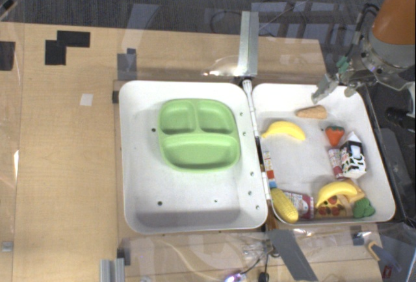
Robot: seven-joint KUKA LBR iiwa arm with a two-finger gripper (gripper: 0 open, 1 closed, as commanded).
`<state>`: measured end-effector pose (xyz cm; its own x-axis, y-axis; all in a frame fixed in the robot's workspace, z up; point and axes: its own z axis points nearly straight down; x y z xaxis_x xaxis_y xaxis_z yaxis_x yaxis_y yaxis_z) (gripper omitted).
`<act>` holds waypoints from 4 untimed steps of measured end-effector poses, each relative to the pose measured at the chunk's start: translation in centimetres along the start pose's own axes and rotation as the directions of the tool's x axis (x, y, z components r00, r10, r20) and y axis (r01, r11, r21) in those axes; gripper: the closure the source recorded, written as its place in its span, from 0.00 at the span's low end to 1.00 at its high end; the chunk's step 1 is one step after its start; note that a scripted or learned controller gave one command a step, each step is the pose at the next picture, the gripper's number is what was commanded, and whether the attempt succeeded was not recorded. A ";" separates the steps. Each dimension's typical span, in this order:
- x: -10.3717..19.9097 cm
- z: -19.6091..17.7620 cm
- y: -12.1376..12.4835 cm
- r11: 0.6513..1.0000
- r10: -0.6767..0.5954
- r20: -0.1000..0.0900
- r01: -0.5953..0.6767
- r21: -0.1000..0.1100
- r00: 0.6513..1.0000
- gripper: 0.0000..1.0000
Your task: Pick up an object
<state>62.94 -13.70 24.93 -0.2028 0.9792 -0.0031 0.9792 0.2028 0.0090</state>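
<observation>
**Inspector A:** We find the end effector (331, 84) over the far edge of the right bin (286, 100), its fingers spread apart and gripping nothing.

**Inspector B:** What lies nearest it?

**Inspector A:** A tan bread piece (312, 113), on the bin floor just below and to the left of the fingertips in the view, not touching them. A banana (284, 130) lies further towards the bin's middle, and an orange carrot (334, 136) sits near the bread piece on the right.

**Inspector B:** And the rest?

**Inspector A:** We note a black-and-white carton (354, 158), a second banana (338, 192) and a corn cob (284, 205) along the near side, well apart from the end effector. The left bin (140, 206) on the counter (58, 164) holds a green divided plate (197, 133).
</observation>
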 end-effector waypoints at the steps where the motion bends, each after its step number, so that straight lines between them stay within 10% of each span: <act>1: 2.7 12.2 -5.8 0.997 -0.074 -0.003 0.074 0.005 0.997 0.00; 2: 0.5 15.9 -0.2 0.990 -0.141 0.002 0.141 -0.004 0.990 0.00; 3: 0.6 14.6 0.1 0.990 -0.141 0.001 0.141 -0.012 0.990 1.00; 4: 6.1 2.9 5.1 0.998 -0.067 -0.001 0.067 0.000 0.998 1.00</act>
